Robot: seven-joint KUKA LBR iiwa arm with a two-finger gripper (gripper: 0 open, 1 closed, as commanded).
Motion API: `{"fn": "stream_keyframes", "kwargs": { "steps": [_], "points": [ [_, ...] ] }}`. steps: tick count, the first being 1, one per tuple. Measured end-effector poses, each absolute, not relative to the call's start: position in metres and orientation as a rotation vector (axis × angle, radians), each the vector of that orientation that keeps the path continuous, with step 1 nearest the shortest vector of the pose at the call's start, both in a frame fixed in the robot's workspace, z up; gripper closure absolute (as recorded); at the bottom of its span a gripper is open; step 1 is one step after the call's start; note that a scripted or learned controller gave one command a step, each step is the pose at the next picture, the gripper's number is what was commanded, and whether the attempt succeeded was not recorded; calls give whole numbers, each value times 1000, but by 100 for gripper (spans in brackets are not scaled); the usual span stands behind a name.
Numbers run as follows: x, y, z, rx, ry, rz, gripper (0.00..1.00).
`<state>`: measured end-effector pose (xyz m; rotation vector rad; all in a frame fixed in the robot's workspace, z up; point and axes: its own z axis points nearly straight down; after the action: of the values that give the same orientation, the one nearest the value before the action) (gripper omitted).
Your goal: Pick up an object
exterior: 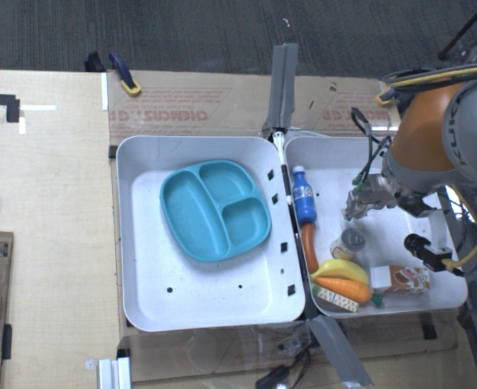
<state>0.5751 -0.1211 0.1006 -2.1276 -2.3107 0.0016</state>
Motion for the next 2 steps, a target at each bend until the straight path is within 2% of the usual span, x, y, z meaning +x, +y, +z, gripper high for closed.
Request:
{"fn": "stream_keyframes", "kwargs": {
  "steps": [1,2],
  "points": [
    [575,-121,101,-2127,-2311,2,0],
    [575,-112,92,-2047,-2383,2,0]
  ]
}}
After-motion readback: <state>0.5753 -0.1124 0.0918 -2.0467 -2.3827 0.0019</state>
